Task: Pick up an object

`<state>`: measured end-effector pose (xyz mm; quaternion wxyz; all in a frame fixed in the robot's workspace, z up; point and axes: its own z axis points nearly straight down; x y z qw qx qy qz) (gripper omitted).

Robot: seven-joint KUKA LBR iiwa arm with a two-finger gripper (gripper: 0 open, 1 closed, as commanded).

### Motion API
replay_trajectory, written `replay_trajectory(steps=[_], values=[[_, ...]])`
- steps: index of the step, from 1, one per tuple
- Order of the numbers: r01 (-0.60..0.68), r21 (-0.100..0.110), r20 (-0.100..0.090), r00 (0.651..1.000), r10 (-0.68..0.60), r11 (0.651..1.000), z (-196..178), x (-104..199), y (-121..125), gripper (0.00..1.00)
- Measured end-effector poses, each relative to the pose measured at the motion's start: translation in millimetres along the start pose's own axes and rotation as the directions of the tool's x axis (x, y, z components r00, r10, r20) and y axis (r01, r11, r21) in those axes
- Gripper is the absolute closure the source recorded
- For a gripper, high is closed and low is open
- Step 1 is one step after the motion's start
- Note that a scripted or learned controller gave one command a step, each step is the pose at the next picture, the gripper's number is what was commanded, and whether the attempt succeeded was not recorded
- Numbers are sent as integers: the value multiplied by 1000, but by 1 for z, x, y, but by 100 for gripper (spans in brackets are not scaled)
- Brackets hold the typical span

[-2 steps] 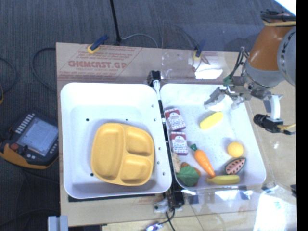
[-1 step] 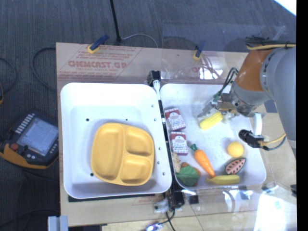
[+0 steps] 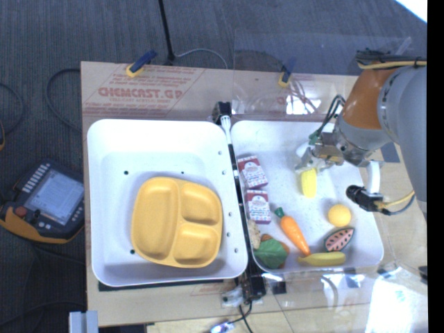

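My gripper (image 3: 310, 162) low in the right white bin (image 3: 277, 139), fingers around the top of a small yellow corn-like piece (image 3: 308, 183), carrot (image 3: 294, 233) nearby.

Left bin (image 3: 104, 151): tray (image 3: 177, 220) at its centre. Right bin (image 3: 277, 134): two cartons (image 3: 252, 172) along left wall, carrot (image 3: 294, 233) right of them, corn (image 3: 309, 182) upper centre, banana (image 3: 321, 259) bottom right.

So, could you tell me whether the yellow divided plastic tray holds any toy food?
No, the yellow divided tray lies bare in the left white bin.
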<state>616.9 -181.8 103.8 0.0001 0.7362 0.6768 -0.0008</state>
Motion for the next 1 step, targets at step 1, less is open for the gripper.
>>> replay_trajectory(steps=[1], values=[[-53, -3, -1, 999, 53, 999, -109, 31, -85, 100]])
